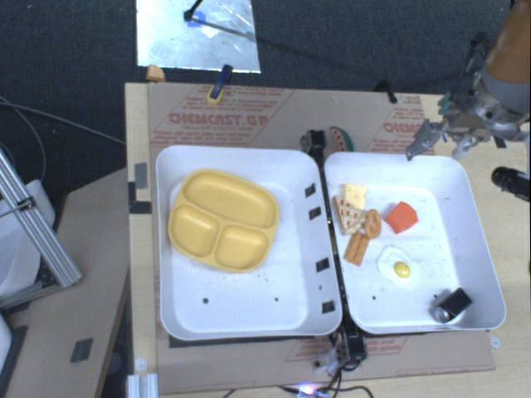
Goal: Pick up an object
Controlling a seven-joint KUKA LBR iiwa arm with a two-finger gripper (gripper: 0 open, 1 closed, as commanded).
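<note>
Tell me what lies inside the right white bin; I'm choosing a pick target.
In the right white bin: an orange-red block, a fried egg toy, a black object, and overlapping food toys whose undersides are covered.

Your arm (504, 65) shows an orange band, rounded and smooth, above a pale grey wrist ring. Below that sits a cluster of grey metal parts with a small teal-green spot on its left side. Your claw (442, 142) ends in two slim grey fingers with darker tips.
</note>
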